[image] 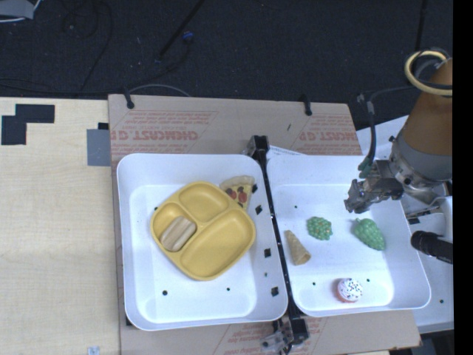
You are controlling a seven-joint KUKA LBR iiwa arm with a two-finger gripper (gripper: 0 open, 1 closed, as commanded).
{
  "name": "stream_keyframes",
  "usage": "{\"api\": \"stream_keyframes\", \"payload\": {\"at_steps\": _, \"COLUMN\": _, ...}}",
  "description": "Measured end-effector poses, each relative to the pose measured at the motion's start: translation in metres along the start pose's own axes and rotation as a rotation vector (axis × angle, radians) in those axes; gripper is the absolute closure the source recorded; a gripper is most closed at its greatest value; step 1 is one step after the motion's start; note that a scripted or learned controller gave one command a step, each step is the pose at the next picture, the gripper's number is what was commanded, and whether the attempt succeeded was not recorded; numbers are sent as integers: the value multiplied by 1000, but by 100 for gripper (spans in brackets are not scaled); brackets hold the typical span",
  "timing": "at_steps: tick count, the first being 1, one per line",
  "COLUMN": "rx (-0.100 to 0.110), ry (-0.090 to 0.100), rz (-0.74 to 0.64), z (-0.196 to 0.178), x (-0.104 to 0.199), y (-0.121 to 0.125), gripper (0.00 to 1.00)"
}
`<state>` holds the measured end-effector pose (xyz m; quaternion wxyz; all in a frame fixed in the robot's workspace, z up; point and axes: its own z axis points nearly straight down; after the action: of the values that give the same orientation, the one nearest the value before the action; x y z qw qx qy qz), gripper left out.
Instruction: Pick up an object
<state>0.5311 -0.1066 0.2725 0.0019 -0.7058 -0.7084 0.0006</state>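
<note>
My gripper hangs over the right part of the right bin, reaching in from the right. Just below it lies a green leafy toy, and I see nothing held in the gripper. A smaller green bumpy toy lies to the gripper's lower left. Near the bin's left side lies a tan cone, and a pink and white speckled ball rests close to the front wall.
The left bin holds a yellow divided plate with a tan bread piece in one compartment. A pizza slice toy lies at the plate's far edge. A black divider separates the bins.
</note>
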Motion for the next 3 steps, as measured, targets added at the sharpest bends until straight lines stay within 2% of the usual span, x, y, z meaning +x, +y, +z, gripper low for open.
{"api": "stream_keyframes", "payload": {"at_steps": 1, "rx": 1, "ry": 0, "rz": -1, "z": 12, "x": 49, "y": 14, "gripper": 100}}
{"api": "stream_keyframes", "payload": {"at_steps": 2, "rx": 2, "ry": 0, "rz": -1, "z": 27, "x": 109, "y": 19, "gripper": 100}}
{"api": "stream_keyframes", "payload": {"at_steps": 3, "rx": 0, "ry": -2, "rz": 0, "z": 26, "x": 153, "y": 21, "gripper": 100}}
